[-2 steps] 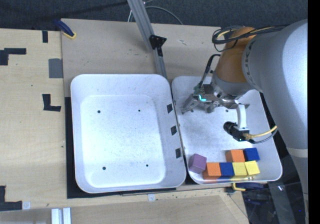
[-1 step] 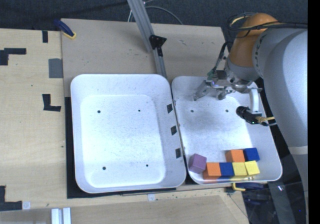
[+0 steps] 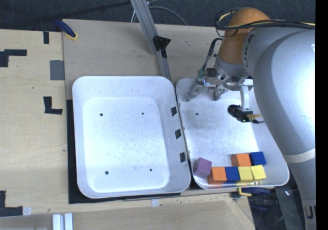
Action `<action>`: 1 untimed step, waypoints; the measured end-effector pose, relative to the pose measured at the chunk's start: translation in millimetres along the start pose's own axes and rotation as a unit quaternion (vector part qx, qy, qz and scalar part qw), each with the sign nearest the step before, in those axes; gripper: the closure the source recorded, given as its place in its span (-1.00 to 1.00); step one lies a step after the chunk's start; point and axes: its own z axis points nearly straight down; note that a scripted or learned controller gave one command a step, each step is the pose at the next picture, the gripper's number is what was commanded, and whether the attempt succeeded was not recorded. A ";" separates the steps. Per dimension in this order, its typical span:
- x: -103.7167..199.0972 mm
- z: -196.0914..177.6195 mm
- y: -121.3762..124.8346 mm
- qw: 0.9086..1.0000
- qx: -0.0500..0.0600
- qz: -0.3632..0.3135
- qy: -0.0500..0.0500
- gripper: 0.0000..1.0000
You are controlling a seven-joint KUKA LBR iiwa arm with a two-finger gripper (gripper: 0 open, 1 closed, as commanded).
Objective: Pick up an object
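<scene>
Camera view: claw (image 3: 207,90) sits at the upper edge of the right bin (image 3: 215,126), right-centre of the frame, hanging off the grey arm (image 3: 279,85) with its orange band (image 3: 241,34). Two metal prongs splay apart, one angling down-left toward the bin's upper-left corner, one shorter beside it. Nothing between them, so claw reads as released and empty. Whether the tips touch the bin floor, can't tell.

Task objects: cluster of small blocks along the bin's lower edge, lower right of frame. Purple block (image 3: 203,166) leftmost, slightly apart and turned; then orange block (image 3: 219,173), blue block (image 3: 232,173), yellow blocks (image 3: 251,173) in a row, touching; second orange (image 3: 241,160) and blue (image 3: 258,158) behind them.

Key relation: blocks lie well apart from the claw, straight down-frame and a bit right, across the bare bin floor. Row's long axis runs left-right. Purple is likely the easiest pick, being separated.

Left bin (image 3: 125,137) on the counter (image 3: 102,49) holds no blocks.
</scene>
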 end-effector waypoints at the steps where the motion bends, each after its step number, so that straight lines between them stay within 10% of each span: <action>1: -0.5 0.1 -0.2 1.000 0.000 0.001 0.002 -1.00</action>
